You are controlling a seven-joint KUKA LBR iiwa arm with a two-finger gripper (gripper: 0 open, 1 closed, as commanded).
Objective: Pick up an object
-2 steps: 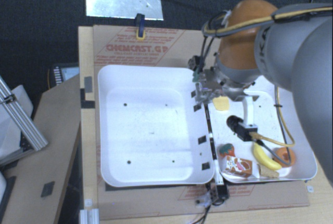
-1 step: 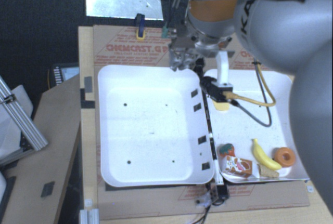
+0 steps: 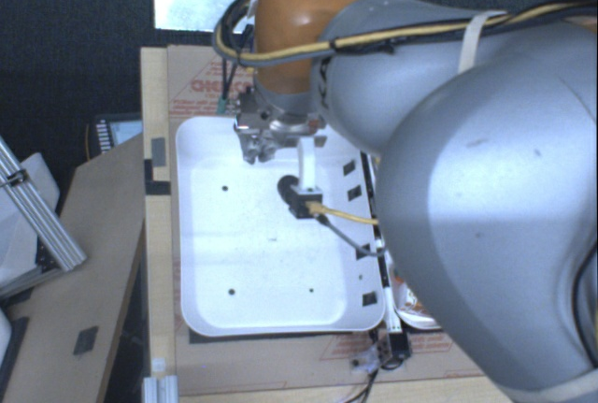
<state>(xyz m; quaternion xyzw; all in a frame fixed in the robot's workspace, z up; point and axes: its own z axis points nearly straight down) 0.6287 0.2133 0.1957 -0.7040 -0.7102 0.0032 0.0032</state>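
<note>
My gripper (image 3: 252,147) hangs low over the far edge of the left white bin (image 3: 210,298), close to its back wall. Its metal body sits just under the orange band (image 3: 297,13) of the arm. A black fitting (image 3: 296,196) with a yellow cable juts out from the arm over the middle of that bin. I see nothing held at the gripper. A small white and orange object (image 3: 413,303) peeks out from under the arm in the right bin, most of it hidden.
The grey arm (image 3: 486,158) covers nearly all of the right bin. The divider (image 3: 374,242) between the bins carries black clips. Cardboard (image 3: 192,79) lies under the bins, and an aluminium rail (image 3: 37,214) stands at the far left.
</note>
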